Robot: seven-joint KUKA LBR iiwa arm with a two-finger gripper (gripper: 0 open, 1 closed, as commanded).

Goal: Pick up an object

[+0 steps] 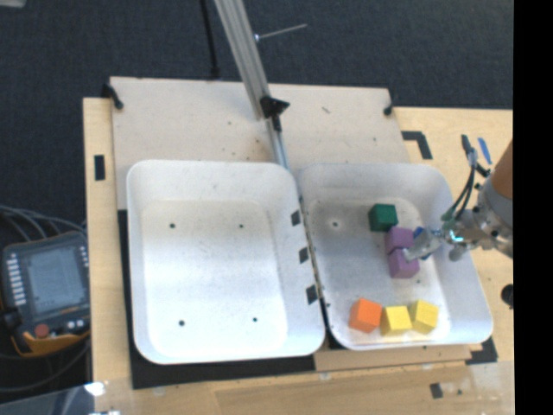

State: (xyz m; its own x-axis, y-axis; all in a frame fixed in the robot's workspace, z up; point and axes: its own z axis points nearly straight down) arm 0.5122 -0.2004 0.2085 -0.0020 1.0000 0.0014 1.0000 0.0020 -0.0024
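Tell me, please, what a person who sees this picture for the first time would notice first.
Most likely the bright blocks in the right bin: a green block near the middle, a purple block just below it, and an orange block with two yellow blocks in a row at the near edge. Next, the gripper reaching in from the right, right beside the purple block. The left bin is plain white.

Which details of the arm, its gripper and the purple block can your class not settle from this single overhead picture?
- Gripper: too small and blurred in the camera view to read its opening.
- Purple block: contact with the gripper unclear; they overlap.
- Arm: cut off by the right edge.
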